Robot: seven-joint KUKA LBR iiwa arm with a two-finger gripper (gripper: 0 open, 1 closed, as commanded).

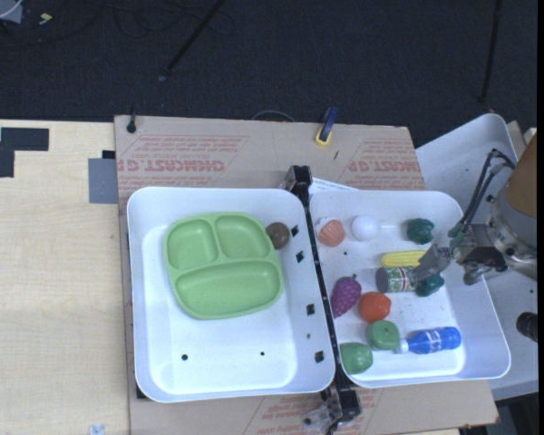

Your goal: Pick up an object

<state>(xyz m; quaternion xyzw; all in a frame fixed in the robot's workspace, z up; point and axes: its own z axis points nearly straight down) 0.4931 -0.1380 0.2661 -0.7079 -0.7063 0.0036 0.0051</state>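
Note:
My gripper (432, 268) hangs low over the right bin (485, 333), near its right-hand middle. It is right beside a yellow corn cob (401, 259), a small can (396, 280) and a dark green piece (429, 286). I cannot make out whether it touches any of them. Also in this bin lie another dark green piece (420, 230), a white ball (364, 227), an orange-pink fruit (331, 233), purple grapes (345, 294), a red tomato (374, 306), two green fruits (383, 335) (355, 358) and a blue bottle (432, 340).
The left bin (154, 333) holds a green divided plate (223, 265) and a brown ball (277, 235) by the wall between the bins. The arm (517, 234) comes in over the right bin's right rim. Cardboard (208, 157) lies under both bins.

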